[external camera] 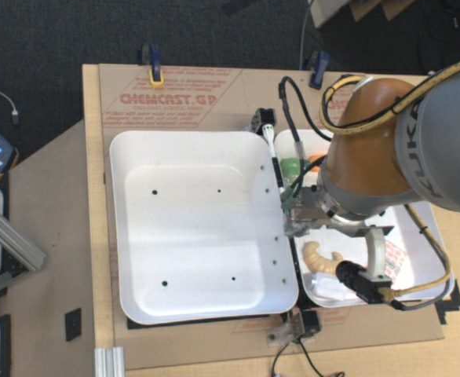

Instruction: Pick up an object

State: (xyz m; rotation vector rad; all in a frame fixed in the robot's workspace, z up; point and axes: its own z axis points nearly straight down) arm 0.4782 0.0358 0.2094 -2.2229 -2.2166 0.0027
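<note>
My gripper (302, 220) is low over the left side of the right bin (321, 295), mostly hidden under the grey wrist and its orange band (371, 144). A green object (290, 168) lies just behind it, with a bit of something orange (315, 161) beside that. A tan curved object (318, 256) lies just in front of the gripper. A white and red patterned item (392, 259) sits to the right under the arm. I see nothing held.
The left bin (191, 226) stands beside the right one, their rims nearly touching. A black cable connector (357, 280) with a yellow cable hangs from the arm over the right bin's front. Blue clamps (155, 60) hold the cardboard base at the back.
</note>
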